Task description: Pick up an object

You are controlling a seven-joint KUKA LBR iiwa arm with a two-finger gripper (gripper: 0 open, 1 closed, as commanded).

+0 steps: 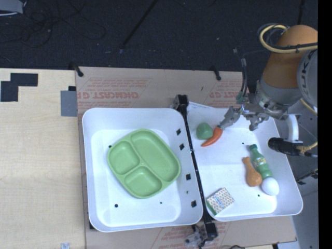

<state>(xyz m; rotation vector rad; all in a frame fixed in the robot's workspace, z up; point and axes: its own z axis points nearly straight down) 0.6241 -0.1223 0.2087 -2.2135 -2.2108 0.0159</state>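
Approach step, by the look of it: tool spread, holding nothing, hovering just beside the carrot in the right bin. Next: lower over carrot, then pinch.

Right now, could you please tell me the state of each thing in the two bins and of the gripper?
Gripper: low over the right bin's far side, one finger at the carrot's tip.
Carrot: lying flat, green top beside it.
Green bottle: lying on its side.
Orange toy: lying against the bottle.
White egg: resting near the bin's corner.
Patterned packet: lying flat.
Green divided plate: right way up in the left bin.
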